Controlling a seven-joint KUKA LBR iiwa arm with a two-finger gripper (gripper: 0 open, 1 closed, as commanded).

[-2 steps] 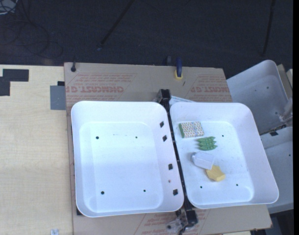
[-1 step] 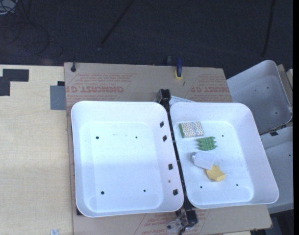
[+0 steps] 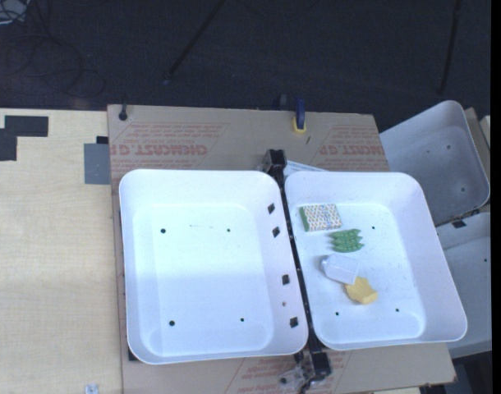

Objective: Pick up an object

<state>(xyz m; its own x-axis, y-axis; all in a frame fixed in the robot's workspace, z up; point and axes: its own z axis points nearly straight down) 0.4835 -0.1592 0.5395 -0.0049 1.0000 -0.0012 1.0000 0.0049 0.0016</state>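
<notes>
In the right bin point(image 3: 438, 245) lie a patterned pad point(image 3: 320, 217), green piece point(image 3: 346, 240), white block point(image 3: 341, 268) and yellow block point(image 3: 362, 291); my hand's state I cannot tell.

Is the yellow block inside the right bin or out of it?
Inside: the yellow block lies on the right bin's floor, touching a white piece.

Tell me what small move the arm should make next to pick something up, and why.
Probably bring the end effector in over the right bin, above the green object. All four items lie in that bin: the patterned square pad, the green object, the white block and the yellow piece. The green one lies apart from the others, while white and yellow touch.
</notes>
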